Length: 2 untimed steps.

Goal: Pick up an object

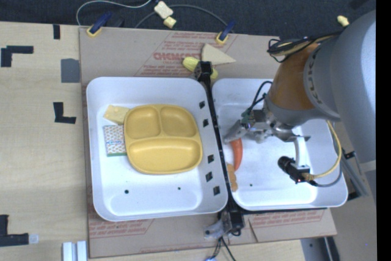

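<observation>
- Arm (317, 79) in from right of frame, wrist low over right bin (317, 195).
- Gripper (235, 133) near that bin's left wall, just above orange carrot-like piece (237, 153); spread or pressed together: cannot tell.
- Carrot piece lying on bin floor, centre of frame, beside the divider.
- Left bin (98, 192): yellow divided plate (163, 137) in middle; small patterned packet (113, 139) and pale yellow wedge (115, 112) touching plate's left edge.

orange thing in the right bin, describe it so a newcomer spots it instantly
Start at the right white bin, the one the grey arm reaches into. Along its left wall, just below the claw, lies a small elongated orange object, carrot-like. It is the most vivid orange piece in that bin.
</observation>
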{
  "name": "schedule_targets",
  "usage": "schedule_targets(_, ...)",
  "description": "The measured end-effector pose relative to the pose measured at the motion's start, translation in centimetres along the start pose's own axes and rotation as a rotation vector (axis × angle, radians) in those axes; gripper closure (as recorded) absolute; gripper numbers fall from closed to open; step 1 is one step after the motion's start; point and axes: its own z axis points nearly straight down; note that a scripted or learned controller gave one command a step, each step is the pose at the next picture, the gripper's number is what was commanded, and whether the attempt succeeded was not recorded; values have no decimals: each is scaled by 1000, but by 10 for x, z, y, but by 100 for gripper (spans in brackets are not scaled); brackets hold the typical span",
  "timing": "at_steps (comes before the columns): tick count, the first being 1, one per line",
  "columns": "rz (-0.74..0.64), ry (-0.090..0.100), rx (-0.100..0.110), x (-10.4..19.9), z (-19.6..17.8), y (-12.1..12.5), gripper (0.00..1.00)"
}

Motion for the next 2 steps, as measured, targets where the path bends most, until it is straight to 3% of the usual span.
schedule_targets(1,-3,-1,-4,1,-16,2,100)
schedule_targets(2,-8,3,-5,38,-109,11,100)
